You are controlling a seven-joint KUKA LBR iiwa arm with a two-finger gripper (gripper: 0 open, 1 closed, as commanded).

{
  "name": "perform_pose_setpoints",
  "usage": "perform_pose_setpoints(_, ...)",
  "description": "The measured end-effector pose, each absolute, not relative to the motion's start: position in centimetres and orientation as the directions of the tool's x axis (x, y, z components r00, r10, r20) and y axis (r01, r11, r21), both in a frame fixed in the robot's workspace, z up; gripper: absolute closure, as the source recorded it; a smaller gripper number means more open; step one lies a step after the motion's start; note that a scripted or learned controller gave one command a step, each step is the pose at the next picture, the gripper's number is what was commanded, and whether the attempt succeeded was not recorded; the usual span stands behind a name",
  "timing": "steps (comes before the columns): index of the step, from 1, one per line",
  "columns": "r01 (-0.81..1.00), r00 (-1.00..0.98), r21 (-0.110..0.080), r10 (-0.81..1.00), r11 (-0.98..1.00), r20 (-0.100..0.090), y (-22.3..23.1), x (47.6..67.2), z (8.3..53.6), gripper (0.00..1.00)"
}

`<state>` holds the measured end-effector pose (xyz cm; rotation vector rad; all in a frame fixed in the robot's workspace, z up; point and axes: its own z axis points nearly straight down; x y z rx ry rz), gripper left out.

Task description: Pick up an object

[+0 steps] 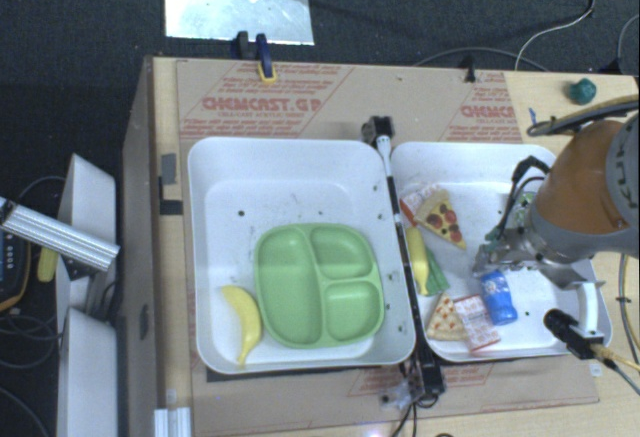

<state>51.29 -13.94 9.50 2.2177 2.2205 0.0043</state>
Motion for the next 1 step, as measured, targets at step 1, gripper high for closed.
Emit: perform_pose_setpoints(1,1.000,-0.004,0.005,1.000,0.004,0.000,-6.73,49.61,24.69,1.00)
